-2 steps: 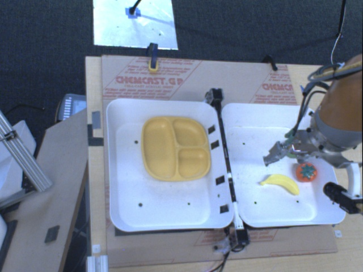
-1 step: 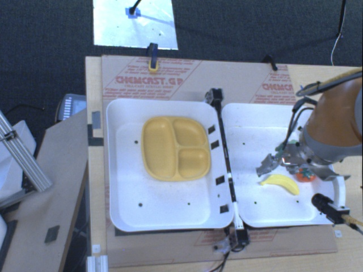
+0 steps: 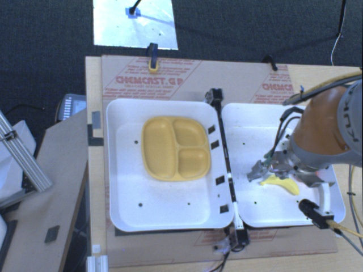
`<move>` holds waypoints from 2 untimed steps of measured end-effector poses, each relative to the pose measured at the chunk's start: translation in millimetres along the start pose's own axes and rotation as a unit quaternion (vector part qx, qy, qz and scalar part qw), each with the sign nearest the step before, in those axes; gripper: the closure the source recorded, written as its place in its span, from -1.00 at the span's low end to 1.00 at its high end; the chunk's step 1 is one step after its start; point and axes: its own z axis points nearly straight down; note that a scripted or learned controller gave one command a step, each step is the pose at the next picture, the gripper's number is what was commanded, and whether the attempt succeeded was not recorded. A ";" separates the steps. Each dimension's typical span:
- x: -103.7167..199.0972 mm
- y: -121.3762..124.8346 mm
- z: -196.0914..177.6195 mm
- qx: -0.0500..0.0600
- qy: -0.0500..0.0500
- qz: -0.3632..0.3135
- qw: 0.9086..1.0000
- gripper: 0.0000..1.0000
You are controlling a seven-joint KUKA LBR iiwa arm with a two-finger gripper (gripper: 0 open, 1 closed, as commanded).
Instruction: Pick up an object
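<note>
A yellow banana (image 3: pixel 282 183) lay flat on the floor of the right-hand white bin (image 3: pixel 249 146), towards its near right corner, its curved length running left to right, its upper edge partly hidden beneath the arm's wrist.

1 fixed camera, above the bench (image 3: pixel 187 72), slanted downward, both bins framed

i see open white floor across the near-left and far part of the right bin (image 3: pixel 249 123). the yellow object (image 3: pixel 282 183) lies under the arm (image 3: pixel 320 129). the left bin (image 3: pixel 122 208) is largely taken by a yellow divided tray (image 3: pixel 174 148), with bare margins around it.
</note>
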 end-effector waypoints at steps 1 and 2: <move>0.3 4.5 46.4 -0.008 -0.001 -0.001 1.000 -1.00; 0.5 5.5 34.7 -0.009 -0.001 -0.001 1.000 1.00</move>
